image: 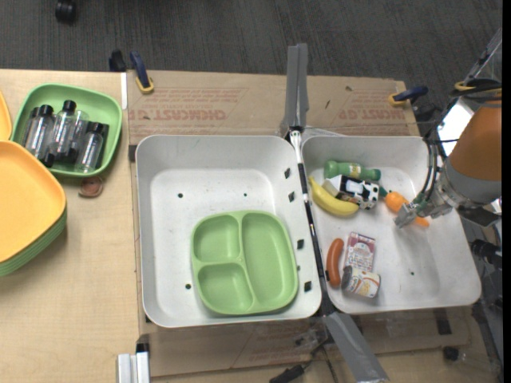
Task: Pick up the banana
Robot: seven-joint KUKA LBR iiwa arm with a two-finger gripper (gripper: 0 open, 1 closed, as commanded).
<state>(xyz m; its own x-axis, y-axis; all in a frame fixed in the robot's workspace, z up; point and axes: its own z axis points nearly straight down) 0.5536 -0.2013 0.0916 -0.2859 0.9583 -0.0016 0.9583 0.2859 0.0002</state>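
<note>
Curved yellow plastic banana lies upper left in the right white bin, touching the black-and-white cow toy. My end effector hovers right of it; can't tell its state. Probably light, stiff, slick; grab mid-curve across the width.

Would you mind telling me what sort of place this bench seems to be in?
Probably a robotics lab or test cell, not a kitchen. Two white bins sit on cardboard held by clamps, toy food such as a banana lies in the right one, and a robot arm's gripper hangs over it above office carpet.
</note>
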